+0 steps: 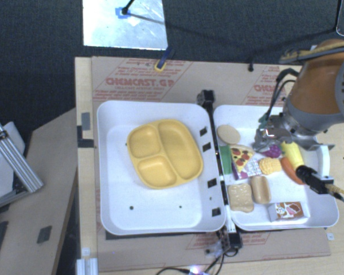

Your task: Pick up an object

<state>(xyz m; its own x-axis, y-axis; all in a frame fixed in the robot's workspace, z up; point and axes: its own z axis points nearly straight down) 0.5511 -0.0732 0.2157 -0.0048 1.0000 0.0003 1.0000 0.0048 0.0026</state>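
The right bin (327,211) holds several toy foods. A beige oval piece (229,134) lies at its back left. In front of that piece are a pizza slice (239,155) and a green stick (224,160). Toward the middle lie a yellow waffle-like round (269,165), a purple piece (272,151), a yellow banana (290,152) and an orange carrot (289,169). Nearer the front are a hot dog bun (261,189), a bread slice (239,197) and a small printed box (289,209). My gripper (268,135) hangs low over the bin's back middle, just above the purple piece, and nothing is visibly in it.
The left bin (114,211) holds a yellow three-compartment plate (163,152). A black divider with clips (213,148) runs between the bins. The arm's grey and orange body (324,90) looms over the right bin's far right corner.
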